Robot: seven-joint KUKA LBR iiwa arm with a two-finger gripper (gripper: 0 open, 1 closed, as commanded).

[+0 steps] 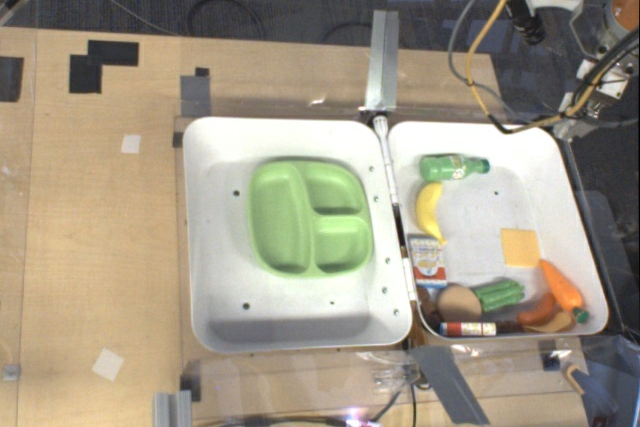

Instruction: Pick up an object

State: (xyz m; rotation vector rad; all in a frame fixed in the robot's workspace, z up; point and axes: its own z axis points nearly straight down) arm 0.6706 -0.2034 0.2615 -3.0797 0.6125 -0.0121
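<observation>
The arm (622,15) sits at the 2 o'clock corner, drawn up beyond the bins, with cables (480,35) looping beside it; whether its end effector is open or closed cannot be told. On the wooden desk (90,245), the left bin (215,315) holds a green divided tray (308,217). The right bin (555,175) holds a green bottle (452,167) at 12 o'clock, a banana (429,209) just below it, a yellow square (520,247), and a carrot (561,284) at 5 o'clock.

High slanted view (fixed) over both bins (300,335).
</observation>
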